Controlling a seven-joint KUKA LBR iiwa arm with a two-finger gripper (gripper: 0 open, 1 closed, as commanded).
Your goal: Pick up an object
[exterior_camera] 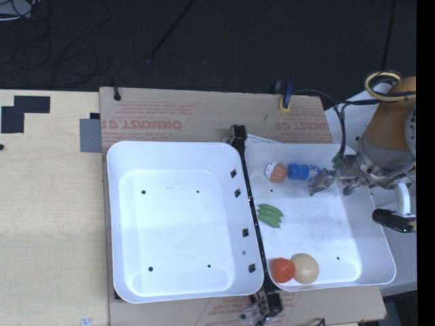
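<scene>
Across the desk (pixel 54 202), right bin (pixel 367 250): arm's hand (pixel 325 180) hangs low with its state unreadable, just beside blue toy (pixel 298 171). Green pod (pixel 270 214), red ball (pixel 283 269) well apart. Risk: fingers nudge toy into neighbouring orange-white piece (pixel 276 172), missing the grasp.

Brown printed cardboard (pixel 204 114) underlies both bins, a pale wooden benchtop (pixel 47 223) lies left, dark floor (pixel 204 32) beyond.

Two white bins: the left bin (pixel 129 182) and the right bin (pixel 367 250). Five small objects: one blue piece (pixel 298 171), one orange-and-white piece (pixel 276 172), one green pod (pixel 270 214), one red ball (pixel 283 269), one cream ball (pixel 305 267).
</scene>
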